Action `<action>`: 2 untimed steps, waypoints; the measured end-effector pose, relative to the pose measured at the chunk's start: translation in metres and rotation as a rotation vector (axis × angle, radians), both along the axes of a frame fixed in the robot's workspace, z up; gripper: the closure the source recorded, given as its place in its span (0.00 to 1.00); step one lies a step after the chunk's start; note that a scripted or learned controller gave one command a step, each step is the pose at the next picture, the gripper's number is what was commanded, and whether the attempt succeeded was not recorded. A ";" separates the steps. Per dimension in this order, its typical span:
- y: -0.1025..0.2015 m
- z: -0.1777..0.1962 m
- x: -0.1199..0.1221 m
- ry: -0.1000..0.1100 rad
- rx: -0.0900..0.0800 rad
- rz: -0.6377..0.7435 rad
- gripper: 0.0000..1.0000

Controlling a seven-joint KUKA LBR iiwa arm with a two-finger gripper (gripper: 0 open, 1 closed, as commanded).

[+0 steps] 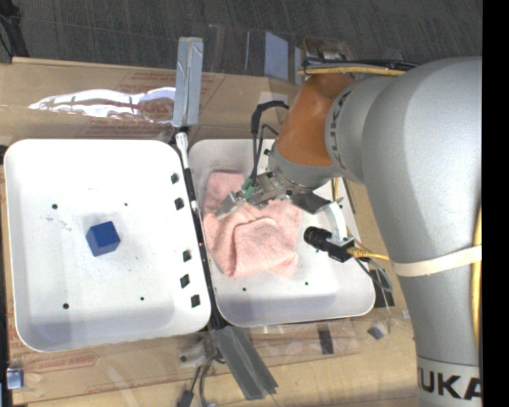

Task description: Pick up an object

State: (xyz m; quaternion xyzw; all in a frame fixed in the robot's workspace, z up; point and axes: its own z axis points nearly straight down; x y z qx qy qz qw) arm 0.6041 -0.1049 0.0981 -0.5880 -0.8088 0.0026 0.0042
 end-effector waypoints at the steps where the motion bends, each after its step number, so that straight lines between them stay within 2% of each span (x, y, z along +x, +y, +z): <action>1: 0.001 0.008 -0.001 0.005 0.001 0.003 1.00; 2: 0.001 0.008 -0.001 0.005 0.001 0.003 0.00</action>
